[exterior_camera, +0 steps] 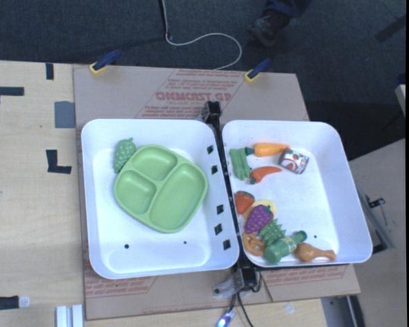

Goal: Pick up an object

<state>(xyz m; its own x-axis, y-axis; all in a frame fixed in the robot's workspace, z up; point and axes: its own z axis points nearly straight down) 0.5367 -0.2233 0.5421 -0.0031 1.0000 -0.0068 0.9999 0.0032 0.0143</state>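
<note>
Toys heaped along the 9 and 6 o'clock sides of the right bin, probably tumbled there loosely and crowding one another. Small can lying apart toward 12 o'clock, just beside the carrot: likely the easiest pick, given bare floor at its 3 and 6 o'clock. Green plate flat in the left bin, green grape bunch tucked at its 10 o'clock. Claw state: cannot tell

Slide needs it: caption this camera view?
Green divided plate in left bin; toy foods crowd right bin.
</note>
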